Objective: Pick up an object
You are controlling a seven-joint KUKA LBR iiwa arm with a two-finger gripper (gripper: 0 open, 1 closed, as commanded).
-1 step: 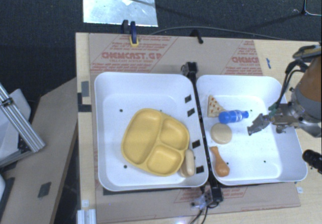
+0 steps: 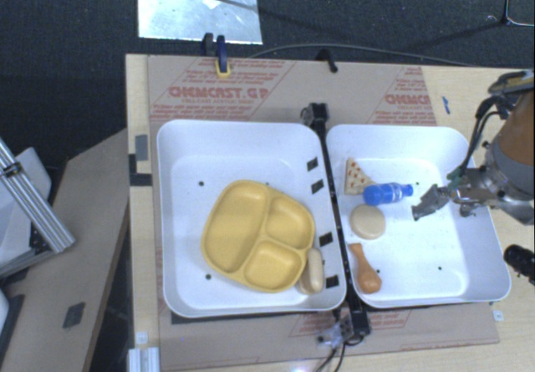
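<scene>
The right bin (image 2: 481,274) holds a pizza slice (image 2: 357,175), a blue bottle (image 2: 386,193) lying on its side, a round beige piece (image 2: 368,221) and an orange drumstick (image 2: 364,270). In the left bin (image 2: 180,220) lie a yellow divided plate (image 2: 255,235) and a beige bun (image 2: 313,270) at the plate's right edge. My gripper (image 2: 428,202) hangs over the middle of the right bin, just right of the blue bottle and apart from it. Nothing shows held in it.
The divider between the bins (image 2: 333,220) runs down the middle with black clips on it. The arm (image 2: 510,170) comes in over the right bin's right rim. A cardboard sheet (image 2: 251,90) lies under both bins.
</scene>
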